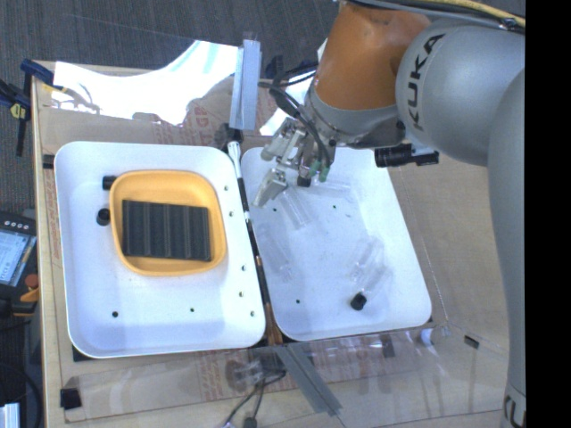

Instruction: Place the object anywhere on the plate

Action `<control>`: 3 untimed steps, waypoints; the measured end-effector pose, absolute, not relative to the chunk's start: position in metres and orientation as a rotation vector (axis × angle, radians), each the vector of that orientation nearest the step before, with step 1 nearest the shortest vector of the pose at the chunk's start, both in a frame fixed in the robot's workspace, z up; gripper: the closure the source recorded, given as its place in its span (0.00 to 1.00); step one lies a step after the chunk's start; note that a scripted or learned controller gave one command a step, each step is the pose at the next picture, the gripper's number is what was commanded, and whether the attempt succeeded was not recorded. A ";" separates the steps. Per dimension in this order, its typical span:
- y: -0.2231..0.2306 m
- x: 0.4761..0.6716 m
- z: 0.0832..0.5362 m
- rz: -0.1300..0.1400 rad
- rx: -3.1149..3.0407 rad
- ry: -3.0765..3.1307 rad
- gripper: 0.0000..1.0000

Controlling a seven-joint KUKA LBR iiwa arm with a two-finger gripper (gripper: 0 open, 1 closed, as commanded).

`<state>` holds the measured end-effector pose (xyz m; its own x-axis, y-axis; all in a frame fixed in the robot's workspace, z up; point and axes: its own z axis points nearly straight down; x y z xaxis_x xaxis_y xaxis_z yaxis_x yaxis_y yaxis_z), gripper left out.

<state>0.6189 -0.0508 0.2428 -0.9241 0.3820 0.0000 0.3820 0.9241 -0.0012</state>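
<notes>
Nearest, on the bench (375, 364) in front of the bins: a loose cable (245, 404) and a grey strip (312, 383), both outside the bin walls.

Right bin (406, 230), near part: one small black object (358, 301), lying alone close to the near edge, right of centre, free on all sides. Just beyond it, a faint clear piece (370, 261) lies on the floor; its outline is hard to make out. The middle of this bin is open floor.

Left bin (71, 310), near part: bare white floor along the near edge and both near corners.

Left bin, centre: yellow plate (134, 185) with rounded corners, set apart from all four walls. A dark ribbed slab (169, 230) covers most of its middle, leaving the yellow rim showing all round. Two small black bits (104, 215) sit by the plate's left edge; what they are cannot be told.

Right bin, far left corner: gripper (294, 169), hanging over the corner close to the wall shared with the left bin, well apart from the small black object and from the plate. Whether it is spread or pressed together cannot be told; nothing visible is carried by it.

Far edge of the bench: an upright blue-grey bar (244, 83) behind the gap between the bins, and a white sheet (143, 92) behind the left bin.
</notes>
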 end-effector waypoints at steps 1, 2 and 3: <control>-0.041 0.621 0.227 0.000 0.037 -3.140 0.00; -0.017 0.601 0.246 0.001 0.006 -3.139 0.00; -0.046 0.607 0.247 0.001 0.159 -3.142 0.00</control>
